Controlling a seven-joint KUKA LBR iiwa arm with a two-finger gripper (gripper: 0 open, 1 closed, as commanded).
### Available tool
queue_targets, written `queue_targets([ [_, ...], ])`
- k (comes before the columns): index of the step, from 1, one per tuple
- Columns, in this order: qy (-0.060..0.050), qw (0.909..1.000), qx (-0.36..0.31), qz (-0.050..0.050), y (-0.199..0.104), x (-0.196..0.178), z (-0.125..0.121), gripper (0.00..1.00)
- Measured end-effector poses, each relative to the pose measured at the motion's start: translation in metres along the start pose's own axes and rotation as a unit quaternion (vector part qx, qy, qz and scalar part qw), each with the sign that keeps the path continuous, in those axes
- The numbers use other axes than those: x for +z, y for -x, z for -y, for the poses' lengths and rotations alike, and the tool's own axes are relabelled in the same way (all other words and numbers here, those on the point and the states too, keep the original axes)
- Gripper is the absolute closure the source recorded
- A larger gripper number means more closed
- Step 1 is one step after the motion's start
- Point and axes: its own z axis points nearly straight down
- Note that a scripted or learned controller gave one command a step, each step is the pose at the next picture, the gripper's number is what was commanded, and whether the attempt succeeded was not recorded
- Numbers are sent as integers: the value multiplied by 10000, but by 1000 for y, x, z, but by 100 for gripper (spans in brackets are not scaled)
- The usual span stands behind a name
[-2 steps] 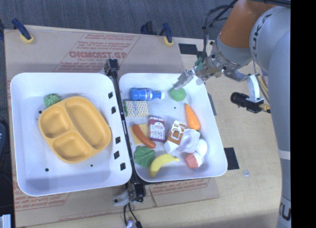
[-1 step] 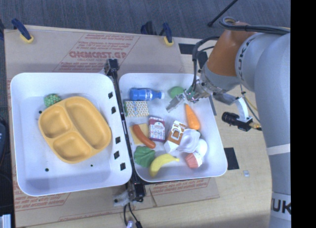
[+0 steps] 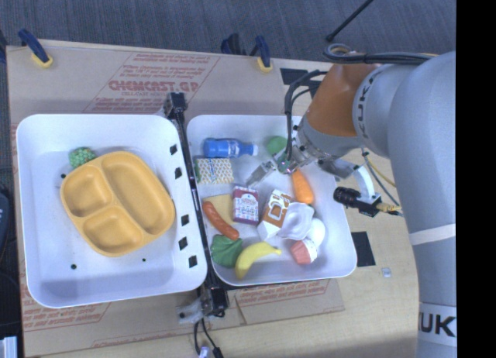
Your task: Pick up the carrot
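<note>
Crowded along right bin's near edge: banana, green leafy piece, red-and-white cup. Carton and white wrapper pressed against carrot at bin's right. Gripper just left of carrot, fingers spread, nothing held.

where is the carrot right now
The small orange carrot lies in the right white bin, toward its right side, just right of the small orange-and-white carton, below the gripper.
</note>
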Motion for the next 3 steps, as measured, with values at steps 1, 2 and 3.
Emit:
queue_targets([
  [1,-12,10000,-16,-9,-1,-9,0,100],
  [2,-24,9968,796,-14,4,-130,-2,100],
  [3,-35,9968,794,-23,3,-128,-1,0],
])
